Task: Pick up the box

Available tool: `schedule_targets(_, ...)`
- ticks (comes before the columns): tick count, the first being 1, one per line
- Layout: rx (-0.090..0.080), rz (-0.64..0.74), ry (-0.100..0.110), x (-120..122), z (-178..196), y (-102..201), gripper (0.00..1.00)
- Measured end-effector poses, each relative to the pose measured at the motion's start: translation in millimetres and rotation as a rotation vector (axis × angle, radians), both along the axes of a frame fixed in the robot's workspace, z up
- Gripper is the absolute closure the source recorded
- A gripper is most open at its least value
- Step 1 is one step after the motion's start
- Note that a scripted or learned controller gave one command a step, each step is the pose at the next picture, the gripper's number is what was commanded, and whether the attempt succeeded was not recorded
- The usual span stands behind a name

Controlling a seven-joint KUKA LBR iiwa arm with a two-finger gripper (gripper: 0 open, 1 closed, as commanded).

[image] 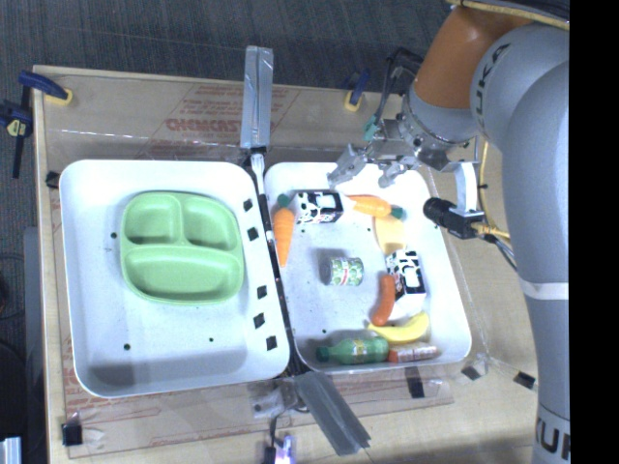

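A pale wooden bench top (145, 124) with faint red printed lettering carries two shallow white plastic bins side by side. The left white bin (87, 356) and the right white bin (455, 332) touch along their inner edges. A grey metal bar (257, 90) lies on the bench just behind that seam, and a second grey metal bar (334, 416) lies in front of it. Behind and to the left of the left bin, blue clamps (44, 87) grip the bench's corner edge.

1 fixed camera | above bench (145, 104) | slanted downward | both bins (87, 356)
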State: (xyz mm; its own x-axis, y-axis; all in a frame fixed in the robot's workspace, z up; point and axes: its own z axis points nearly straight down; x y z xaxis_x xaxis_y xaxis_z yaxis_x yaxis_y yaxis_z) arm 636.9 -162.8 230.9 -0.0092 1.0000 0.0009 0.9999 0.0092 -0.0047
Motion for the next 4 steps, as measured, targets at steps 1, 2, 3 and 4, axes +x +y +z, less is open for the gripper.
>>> schedule_targets(1,-0.007,0.068,-0.025,8.3,-114.3,24.9,0.00)
schedule_targets(2,-0.004,0.071,-0.026,9.4,-102.5,26.4,1.00)
schedule_targets(3,-0.002,-0.002,-0.005,-89.9,48.8,-8.2,1.00)
schedule_targets(4,-0.001,-0.030,-0.001,-147.5,3.9,-48.7,1.00)
